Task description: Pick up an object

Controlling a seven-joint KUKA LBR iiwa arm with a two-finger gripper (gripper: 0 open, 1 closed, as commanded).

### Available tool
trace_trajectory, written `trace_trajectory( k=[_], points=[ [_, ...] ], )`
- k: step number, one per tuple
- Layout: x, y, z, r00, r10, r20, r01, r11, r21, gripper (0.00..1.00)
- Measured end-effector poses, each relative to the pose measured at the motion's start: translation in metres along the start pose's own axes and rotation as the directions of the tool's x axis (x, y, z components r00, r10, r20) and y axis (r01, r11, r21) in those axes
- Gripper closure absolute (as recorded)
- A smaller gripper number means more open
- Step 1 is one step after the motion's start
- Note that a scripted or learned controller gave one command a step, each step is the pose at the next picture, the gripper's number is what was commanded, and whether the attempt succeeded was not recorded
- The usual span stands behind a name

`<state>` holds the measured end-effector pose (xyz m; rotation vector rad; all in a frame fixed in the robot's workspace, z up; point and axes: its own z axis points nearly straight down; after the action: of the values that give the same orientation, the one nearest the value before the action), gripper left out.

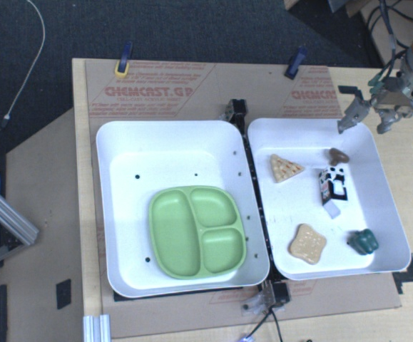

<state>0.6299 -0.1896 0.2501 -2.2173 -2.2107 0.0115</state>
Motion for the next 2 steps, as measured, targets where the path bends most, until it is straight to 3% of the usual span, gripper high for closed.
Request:
trace_trajectory(
  k=[1,2],
  points=[
    [0.001,0.002,-0.008,1.0,-0.003,0.003,0.003,1.0,-0.014,0.0],
    [-0.004,0.006,0.054,1.0,-0.003,0.001,0.003,1.0,-0.006,0.0]
  ],
)
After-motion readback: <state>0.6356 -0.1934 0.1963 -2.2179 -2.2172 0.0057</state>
